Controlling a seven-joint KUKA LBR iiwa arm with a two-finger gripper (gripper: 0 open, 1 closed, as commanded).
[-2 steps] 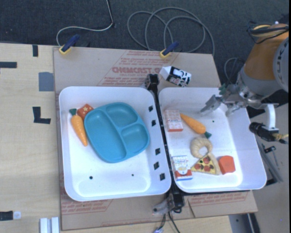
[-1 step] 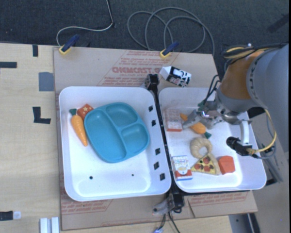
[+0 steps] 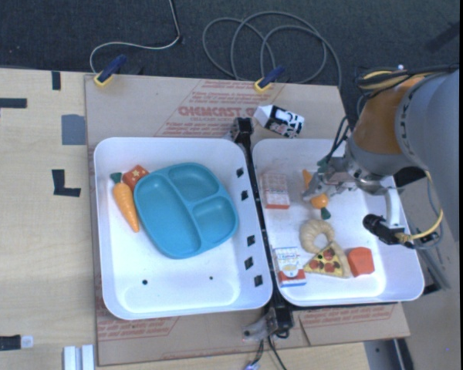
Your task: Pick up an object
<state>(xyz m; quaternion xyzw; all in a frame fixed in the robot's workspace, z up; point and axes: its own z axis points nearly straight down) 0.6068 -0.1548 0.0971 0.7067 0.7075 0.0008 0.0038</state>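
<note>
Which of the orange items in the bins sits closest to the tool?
The small round orange piece in the right bin, directly under the tool. The orange toy carrot lies in the left bin; the orange-red block sits nearer the front.

The robot's bulky, rounded grey arm (image 3: 440,122) has smooth, matte housing. A broad orange band (image 3: 380,122) rings it above the wrist, at about nine o'clock from the grey bulk. Thin yellow and black cables (image 3: 386,75) arc over the band's top. Below the band sits a darker grey metal wrist section (image 3: 370,168), and a black fitting (image 3: 380,228) with a yellow-sheathed cable (image 3: 424,233) looping at four o'clock.
</note>
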